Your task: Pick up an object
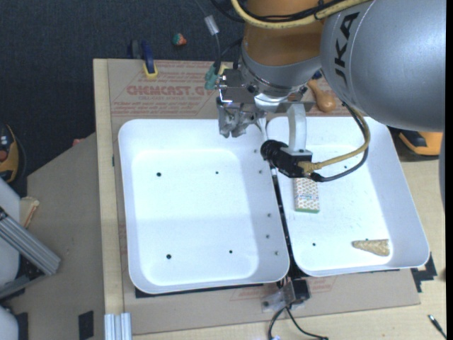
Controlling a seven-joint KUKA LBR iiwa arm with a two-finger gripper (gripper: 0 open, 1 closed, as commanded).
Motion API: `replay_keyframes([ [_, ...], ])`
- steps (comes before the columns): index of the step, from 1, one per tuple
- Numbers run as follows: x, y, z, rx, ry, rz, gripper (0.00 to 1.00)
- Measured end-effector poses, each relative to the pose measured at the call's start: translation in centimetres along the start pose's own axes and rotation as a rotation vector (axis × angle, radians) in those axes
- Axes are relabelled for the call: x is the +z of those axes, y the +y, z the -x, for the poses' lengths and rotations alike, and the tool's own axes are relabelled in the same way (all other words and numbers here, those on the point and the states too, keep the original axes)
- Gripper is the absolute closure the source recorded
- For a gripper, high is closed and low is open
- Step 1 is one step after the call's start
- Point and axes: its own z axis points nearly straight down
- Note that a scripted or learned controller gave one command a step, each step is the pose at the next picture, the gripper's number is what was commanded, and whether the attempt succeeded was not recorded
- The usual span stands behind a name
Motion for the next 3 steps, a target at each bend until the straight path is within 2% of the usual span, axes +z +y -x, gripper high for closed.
replay_keyframes([
  [1,-2.7,-1.1,11.4,0.023,-0.006,0.011,1.00],
  [2,-15.0,-4.1,7.5,0.007,0.001,0.028,1.00],
  [3,-5.5,-2.7,1.2,0.006,-0.003,0.001,1.00],
])
